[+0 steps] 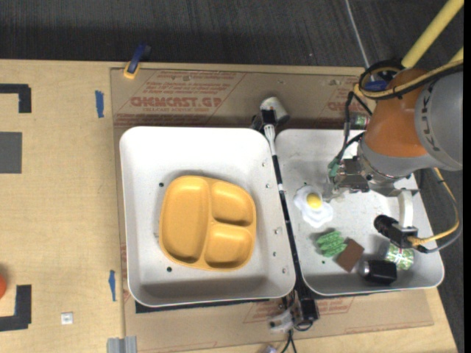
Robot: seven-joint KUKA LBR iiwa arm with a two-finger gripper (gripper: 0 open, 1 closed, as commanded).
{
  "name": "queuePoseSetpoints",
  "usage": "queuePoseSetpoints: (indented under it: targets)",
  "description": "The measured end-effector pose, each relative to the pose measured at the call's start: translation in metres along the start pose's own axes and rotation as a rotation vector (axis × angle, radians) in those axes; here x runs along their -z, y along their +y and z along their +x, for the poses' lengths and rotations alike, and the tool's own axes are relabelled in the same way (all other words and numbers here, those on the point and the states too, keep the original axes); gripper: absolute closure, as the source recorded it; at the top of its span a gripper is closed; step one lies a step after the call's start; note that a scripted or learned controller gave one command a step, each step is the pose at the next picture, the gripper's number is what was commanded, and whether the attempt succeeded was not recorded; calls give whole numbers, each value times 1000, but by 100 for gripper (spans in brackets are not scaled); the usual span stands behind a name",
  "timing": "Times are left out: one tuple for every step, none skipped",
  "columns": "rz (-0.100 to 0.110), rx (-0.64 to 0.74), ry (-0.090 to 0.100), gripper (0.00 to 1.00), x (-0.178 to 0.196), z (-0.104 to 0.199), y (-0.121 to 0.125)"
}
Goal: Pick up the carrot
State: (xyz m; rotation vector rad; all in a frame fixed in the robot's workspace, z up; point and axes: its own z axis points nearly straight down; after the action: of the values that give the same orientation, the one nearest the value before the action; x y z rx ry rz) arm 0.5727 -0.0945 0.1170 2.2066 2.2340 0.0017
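The gripper (341,180) hangs low over the right bin (309,157), just up and to the right of the egg (315,206). The thick wrist covers it from above, so I cannot tell if it is spread or pressed together, and nothing can be seen held in it.

Below the egg lie a green piece (329,241) and a brown block (349,254), and further right of them a black thing (380,271); none of these looks like a carrot. Where the carrot lies I cannot tell; perhaps the arm (401,134) hides it. So its direction from the gripper and its long axis stay unknown.

I judge the pick is not done yet. A blind closing here risks to catch the egg instead.
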Motion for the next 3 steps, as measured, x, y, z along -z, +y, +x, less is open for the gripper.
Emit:
queuePoseSetpoints:
  targets:
    - [-1,258,0,100,107,1,-6]
    - [4,188,2,100,105,10,-48]
    - [3,188,2,0,105,10,-48]
